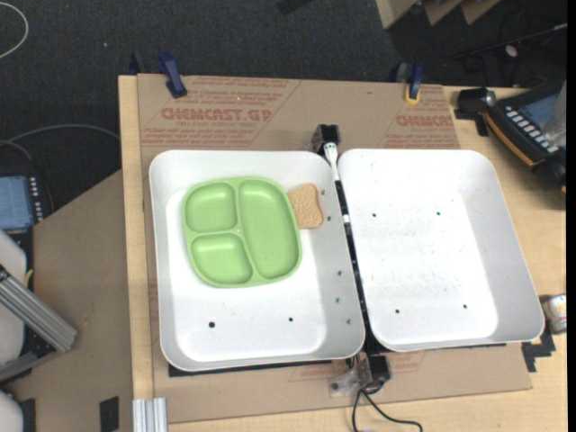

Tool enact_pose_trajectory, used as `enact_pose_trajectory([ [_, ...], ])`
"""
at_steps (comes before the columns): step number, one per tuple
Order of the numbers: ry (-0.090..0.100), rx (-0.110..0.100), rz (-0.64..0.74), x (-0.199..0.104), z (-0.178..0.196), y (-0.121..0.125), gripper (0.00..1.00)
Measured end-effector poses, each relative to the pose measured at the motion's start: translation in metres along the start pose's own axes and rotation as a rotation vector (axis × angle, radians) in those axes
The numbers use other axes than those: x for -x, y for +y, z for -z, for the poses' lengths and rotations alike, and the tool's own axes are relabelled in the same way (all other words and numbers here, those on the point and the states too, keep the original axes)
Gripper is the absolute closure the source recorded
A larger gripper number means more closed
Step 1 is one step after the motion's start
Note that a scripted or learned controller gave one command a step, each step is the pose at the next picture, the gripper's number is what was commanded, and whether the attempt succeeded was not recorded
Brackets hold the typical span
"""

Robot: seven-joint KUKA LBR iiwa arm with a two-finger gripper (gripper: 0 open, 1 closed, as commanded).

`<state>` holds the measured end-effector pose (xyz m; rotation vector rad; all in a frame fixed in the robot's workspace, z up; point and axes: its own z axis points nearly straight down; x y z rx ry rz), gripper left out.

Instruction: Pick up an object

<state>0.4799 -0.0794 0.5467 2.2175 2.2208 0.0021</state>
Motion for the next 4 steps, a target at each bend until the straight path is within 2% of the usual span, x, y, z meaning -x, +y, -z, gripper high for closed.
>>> enact_pose_trajectory([
  [1, 0.003, -0.016, 0.001, -0.033, -0.126, -0.001, 1.0],
  [2, 0.002, -0.015, -0.002, -0.049, -0.22, -0.002, 1.0],
  [3, 0.004, -0.008, 0.007, -0.131, -0.226, 0.007, 1.0],
  [4, 0.004, 0.004, 0.004, -0.165, -0.165, -0.001, 1.0],
])
